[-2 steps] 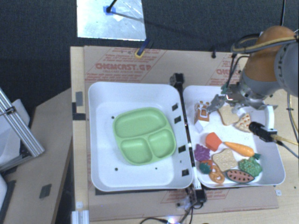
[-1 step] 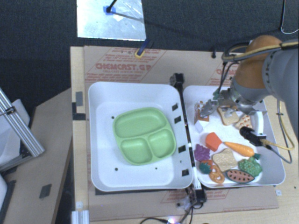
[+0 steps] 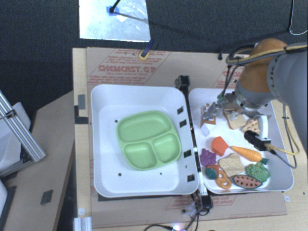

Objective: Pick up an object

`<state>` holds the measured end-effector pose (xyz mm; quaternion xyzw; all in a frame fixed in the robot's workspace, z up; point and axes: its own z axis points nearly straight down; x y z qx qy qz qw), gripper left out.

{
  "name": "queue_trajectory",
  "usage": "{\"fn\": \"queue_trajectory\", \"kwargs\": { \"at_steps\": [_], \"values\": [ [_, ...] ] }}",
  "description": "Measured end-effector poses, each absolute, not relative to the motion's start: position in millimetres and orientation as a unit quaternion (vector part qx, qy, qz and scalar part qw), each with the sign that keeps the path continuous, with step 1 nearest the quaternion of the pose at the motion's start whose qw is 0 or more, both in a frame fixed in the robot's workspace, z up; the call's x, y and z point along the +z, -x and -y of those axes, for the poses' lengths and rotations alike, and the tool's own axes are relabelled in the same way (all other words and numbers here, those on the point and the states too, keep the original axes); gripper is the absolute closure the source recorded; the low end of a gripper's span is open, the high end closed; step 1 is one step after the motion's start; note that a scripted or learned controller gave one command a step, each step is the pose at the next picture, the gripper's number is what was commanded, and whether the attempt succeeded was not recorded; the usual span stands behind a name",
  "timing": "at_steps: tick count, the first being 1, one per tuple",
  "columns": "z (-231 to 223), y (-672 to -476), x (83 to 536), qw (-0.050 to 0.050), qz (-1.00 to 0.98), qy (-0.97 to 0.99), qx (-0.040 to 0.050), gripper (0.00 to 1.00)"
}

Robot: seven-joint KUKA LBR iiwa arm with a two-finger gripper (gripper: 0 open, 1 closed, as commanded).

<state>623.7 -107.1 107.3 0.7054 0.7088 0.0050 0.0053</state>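
Apparently the approach is in hand: the gripper [image 3: 210, 112] hangs low over the upper left of the right bin [image 3: 281, 177], and whether its jaws are spread I cannot tell. The toy foods, such as the orange block [image 3: 219, 145] and carrot [image 3: 246, 153], lie below it, so the next move calls for settling on one piece and closing.

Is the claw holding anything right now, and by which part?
Cannot be told: the claw hangs low over the right bin, above a small white piece.

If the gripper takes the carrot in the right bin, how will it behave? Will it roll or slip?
The carrot is tapered and rounded, so it may roll or pivot if pushed. Its surface looks smooth, like a plastic toy's, so it could slip between fingers. It looks small and probably light and stiff. The bread beside it might block rolling.
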Motion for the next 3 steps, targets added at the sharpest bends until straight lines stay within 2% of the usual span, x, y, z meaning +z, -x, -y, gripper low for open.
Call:
{"fn": "queue_trajectory", "kwargs": {
  "at_steps": [1, 2, 3],
  "values": [
    [106.4, -625.9, 118.6, 0.007, -0.708, -0.706, 0.0080, 1.00],
    [102.6, -635.2, 166.8, 0.003, -0.709, -0.705, 0.0020, 1.00],
    [102.8, -637.2, 221.6, 0.003, -0.709, -0.705, 0.0025, 1.00]
  ]
}}
